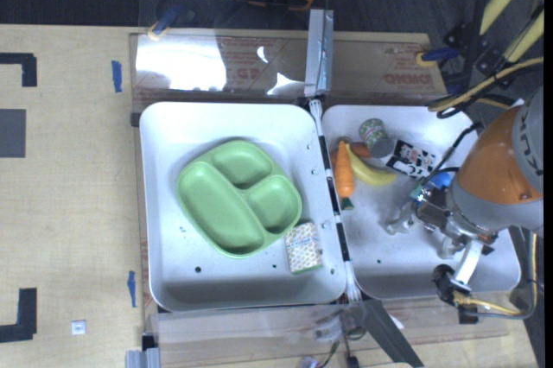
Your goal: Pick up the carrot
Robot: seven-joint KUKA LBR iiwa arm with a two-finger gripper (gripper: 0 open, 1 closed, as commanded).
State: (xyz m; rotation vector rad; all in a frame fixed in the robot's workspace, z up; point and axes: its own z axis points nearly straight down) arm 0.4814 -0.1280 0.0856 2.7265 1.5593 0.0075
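Two white bins (155,185) sit on a wooden surface (69,185). The carrot (344,172) lies at the right bin's left edge, apart from the fingers (404,221), their spread unclear.

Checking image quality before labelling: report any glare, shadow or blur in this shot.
Camera view: strong glare on the clear panel behind the left bin; soft lighting, faint shadows under the green plate; carrot sharp; the hand slightly blurred.

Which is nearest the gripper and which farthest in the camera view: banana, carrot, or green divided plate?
From the gripper:
1. Banana, right bin, just up-left of it.
2. Carrot, against that bin's left wall.
3. Green divided plate, left bin.
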